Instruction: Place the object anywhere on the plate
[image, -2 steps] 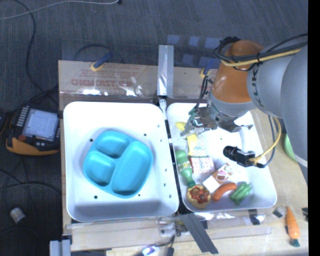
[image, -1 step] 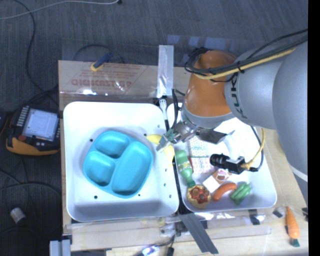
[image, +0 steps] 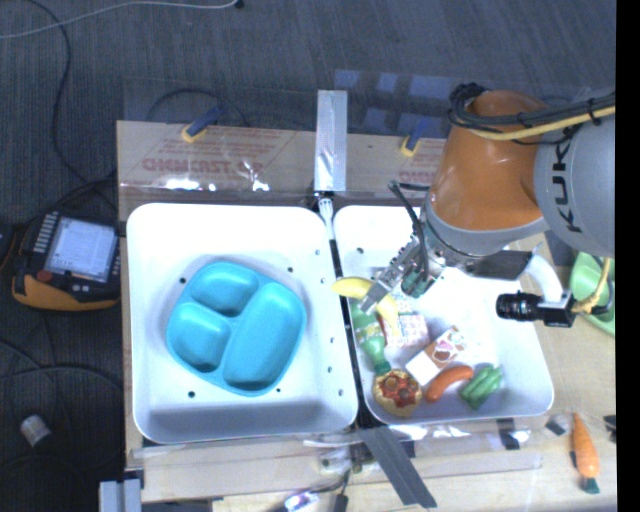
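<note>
Camera view, nearest edge first: on the tabletop at the far right corner lies an orange carrot-like toy, outside both bins. Just beyond, the right bin holds a heap of toy food along its near wall: a round pizza-like piece, a red sausage, a green pepper, a white-and-red block and a pale printed packet, with a green piece against the left wall.

Left of that, the left bin carries the blue plate, a three-compartment dish sitting in the middle of the bin with nothing on it, so the task is not yet done.

Farther in, a yellow banana lies at the right bin's left wall, its long axis running roughly left to right. The fingers hang just to its right, tips close to or touching it; I cannot tell from this angle how far apart they are, or whether anything sits between them. The banana looks the likeliest object for the pick, though that is a judgement. From there the plate lies to the left and slightly nearer, across the wall between the bins, so the carry should run leftward over that wall.

Farthest, the arm's orange band looms above the right bin's far side.
</note>
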